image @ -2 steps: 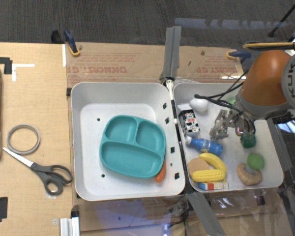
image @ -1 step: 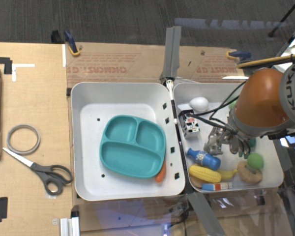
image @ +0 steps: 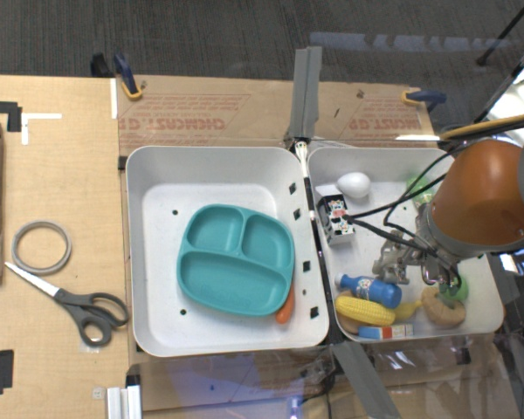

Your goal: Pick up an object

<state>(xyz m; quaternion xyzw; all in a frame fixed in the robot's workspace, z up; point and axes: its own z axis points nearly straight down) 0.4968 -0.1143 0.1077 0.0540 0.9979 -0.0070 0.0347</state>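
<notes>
1. My pincer [image: 409, 269] hangs low over the right bin [image: 482, 323], in its lower half. I cannot tell whether it is apart or together, and I see nothing held in it.
2. Things nearest the pincer: a blue bottle [image: 372, 289] lying just below and to its left, a yellow corn cob [image: 363, 311] beneath the bottle, and a tan round piece [image: 444, 309] at the bin's lower right with a green item [image: 455, 288] touching its top.
3. A white-and-red tube [image: 389, 332] lies along the near wall.
4. Farther up the same bin: a white egg [image: 355, 184] and a small black-and-white box [image: 334, 217] beside the dividing wall.
5. Left bin [image: 148, 190]: a teal divided plate [image: 237, 261], with an orange piece [image: 286, 308] against its lower right edge.
6. On the bench [image: 52, 173], left of the bins: scissors [image: 80, 306] and a tape roll [image: 42, 246].
</notes>
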